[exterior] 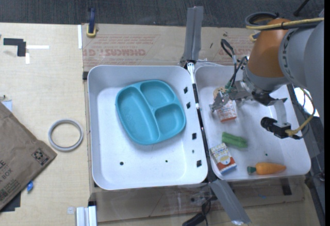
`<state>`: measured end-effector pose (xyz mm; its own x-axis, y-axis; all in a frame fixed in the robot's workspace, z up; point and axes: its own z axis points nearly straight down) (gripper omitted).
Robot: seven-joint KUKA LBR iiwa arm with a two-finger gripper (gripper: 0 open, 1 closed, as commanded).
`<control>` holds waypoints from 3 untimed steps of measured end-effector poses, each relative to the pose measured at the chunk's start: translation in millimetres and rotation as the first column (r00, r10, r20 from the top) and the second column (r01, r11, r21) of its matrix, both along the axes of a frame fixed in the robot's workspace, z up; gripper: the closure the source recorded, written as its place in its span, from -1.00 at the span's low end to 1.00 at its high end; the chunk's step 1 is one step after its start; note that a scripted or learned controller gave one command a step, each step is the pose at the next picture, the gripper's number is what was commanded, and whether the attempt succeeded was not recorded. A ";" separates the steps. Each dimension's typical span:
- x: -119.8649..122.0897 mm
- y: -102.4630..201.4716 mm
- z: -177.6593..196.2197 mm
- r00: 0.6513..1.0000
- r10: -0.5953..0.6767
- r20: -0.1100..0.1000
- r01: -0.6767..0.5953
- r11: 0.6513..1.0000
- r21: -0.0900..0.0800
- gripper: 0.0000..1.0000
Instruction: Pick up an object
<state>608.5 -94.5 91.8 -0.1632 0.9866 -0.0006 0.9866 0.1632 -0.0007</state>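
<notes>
In the right bin [294, 165] lie a small white carton with red print [227, 112], a green vegetable-shaped piece [235, 140], a small box with blue and red print [223, 158] and an orange carrot [268, 168]. My gripper [220, 98] hangs low over the bin's upper left part, its metal tip right at the top edge of the white and red carton. The arm's grey body and orange band [265, 54] reach in from the right. Nothing is visibly held between the fingers.
The left bin [98, 116] holds a blue divided plate [150, 111]. On the bench to the left lie a roll of tape [65, 133] and a brown cardboard box [18, 160]. A metal divider [194, 34] stands between the bins at the back.
</notes>
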 end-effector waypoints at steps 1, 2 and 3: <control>-25.2 6.6 99.7 0.999 0.032 0.000 -0.032 0.999 0.000 -1.00; -11.6 -9.8 0.3 1.000 0.002 0.001 -0.002 1.000 0.000 -1.00; -11.8 -10.7 8.8 1.000 0.000 0.000 0.000 1.000 -0.001 1.00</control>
<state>596.7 -105.2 100.6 -0.1628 0.9867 -0.0012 0.9867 0.1628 -0.0008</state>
